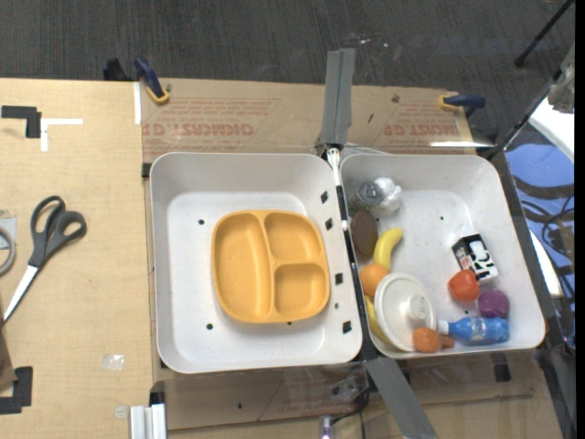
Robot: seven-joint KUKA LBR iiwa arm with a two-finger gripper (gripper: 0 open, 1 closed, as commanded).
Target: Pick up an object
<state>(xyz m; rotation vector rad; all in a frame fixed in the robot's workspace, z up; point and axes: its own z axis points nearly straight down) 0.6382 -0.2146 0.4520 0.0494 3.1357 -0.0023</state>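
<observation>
Several small things lie in the right bin [498, 186], and I judge the banana [388, 245] near its left wall, beside the brown oval piece [364, 232], light, stiff and best taken across its middle, while the tool's state I cannot tell.

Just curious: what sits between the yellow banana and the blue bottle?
In the camera view, a white bowl lies between the banana and the bottle.

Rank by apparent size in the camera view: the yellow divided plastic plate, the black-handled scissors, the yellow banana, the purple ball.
1. Yellow divided plastic plate
2. Black-handled scissors
3. Yellow banana
4. Purple ball
</observation>
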